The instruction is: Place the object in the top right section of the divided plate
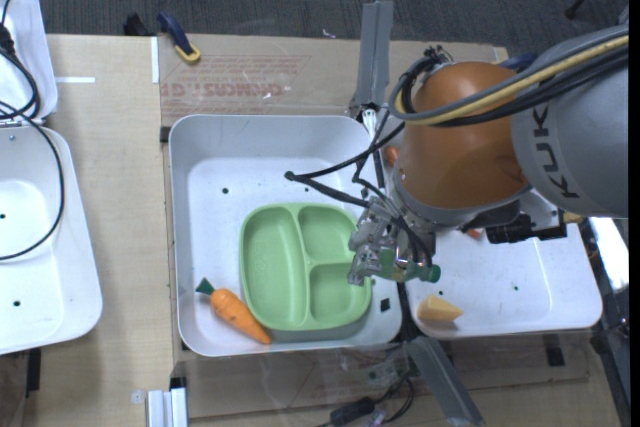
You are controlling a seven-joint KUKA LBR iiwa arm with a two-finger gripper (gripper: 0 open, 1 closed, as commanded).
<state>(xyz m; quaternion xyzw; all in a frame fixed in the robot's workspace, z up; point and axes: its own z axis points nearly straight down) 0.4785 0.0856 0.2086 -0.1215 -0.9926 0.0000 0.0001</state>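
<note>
Orange plastic toy carrot (238,313) is seen left of the gripper (378,263), lying slantwise beside the green divided plate (272,265). The jaws' state cannot be told.

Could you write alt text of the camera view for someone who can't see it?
A grey robot arm's tool hangs over the right edge of a green divided plate in a white bin. A toy carrot lies beside the plate.
</note>
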